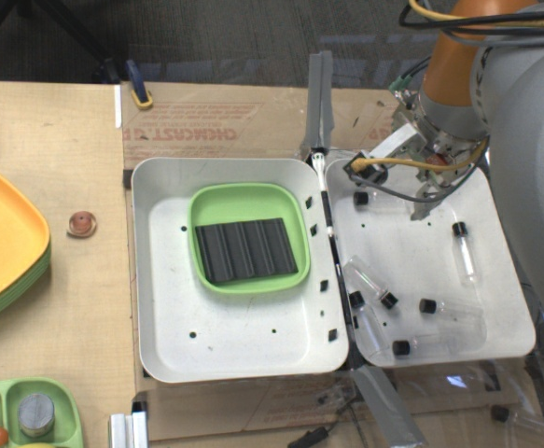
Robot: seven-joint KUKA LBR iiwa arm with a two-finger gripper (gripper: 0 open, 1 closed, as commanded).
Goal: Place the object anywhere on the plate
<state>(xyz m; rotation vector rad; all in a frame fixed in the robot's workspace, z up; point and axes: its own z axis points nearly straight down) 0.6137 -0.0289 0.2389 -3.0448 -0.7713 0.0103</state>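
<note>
- The tool point(427, 203) hangs low over the far part of the right bin point(495, 339); whether it is released or clenched cannot be told.
- The likeliest object, a clear tube with a black cap point(464, 250), lies just beside the tool, on its near-right side, its long axis running away from the camera.
- A second clear tube point(369, 283) lies nearer the camera and to the tool's left, set diagonally.
- The green plate point(249, 203), carrying a dark ribbed block point(246, 250), sits well to the tool's left in the left bin point(160, 343).
- In my judgement, the grasp is not yet made.
</note>
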